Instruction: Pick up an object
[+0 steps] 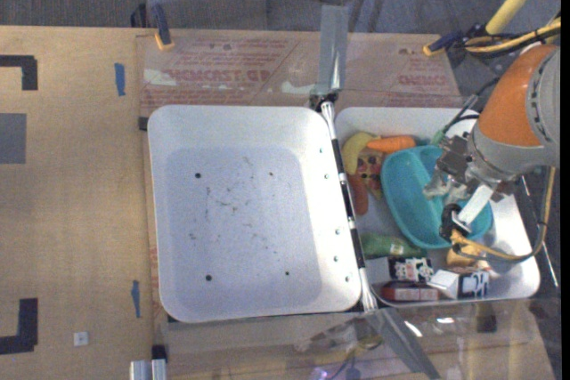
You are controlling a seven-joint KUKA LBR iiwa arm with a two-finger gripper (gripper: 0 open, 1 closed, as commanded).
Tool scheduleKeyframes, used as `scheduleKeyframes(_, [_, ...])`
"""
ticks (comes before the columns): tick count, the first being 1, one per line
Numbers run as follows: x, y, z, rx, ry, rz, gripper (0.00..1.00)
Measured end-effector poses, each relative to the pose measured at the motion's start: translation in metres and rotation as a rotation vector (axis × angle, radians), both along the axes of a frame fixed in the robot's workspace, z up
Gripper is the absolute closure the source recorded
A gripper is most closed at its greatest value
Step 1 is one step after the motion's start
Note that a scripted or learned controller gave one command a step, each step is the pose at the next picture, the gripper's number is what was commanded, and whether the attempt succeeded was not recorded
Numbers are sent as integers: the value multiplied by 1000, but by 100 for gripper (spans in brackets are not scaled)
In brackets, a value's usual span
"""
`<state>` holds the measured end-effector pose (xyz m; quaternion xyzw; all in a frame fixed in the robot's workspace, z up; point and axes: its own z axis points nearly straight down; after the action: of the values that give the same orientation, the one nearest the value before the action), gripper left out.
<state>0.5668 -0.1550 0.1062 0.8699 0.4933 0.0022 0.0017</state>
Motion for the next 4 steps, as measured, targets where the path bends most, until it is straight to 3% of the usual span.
scheduleKeyframes(1, [44,-20,100,1,7,-200,100])
scheduleKeyframes(2, [83,-60,116,1,7,-464,100])
scheduleKeyframes(3, [83,-60,116,2,7,-464,0])
scheduleKeyframes(4, [80,-57,5,13,4,-419,0])
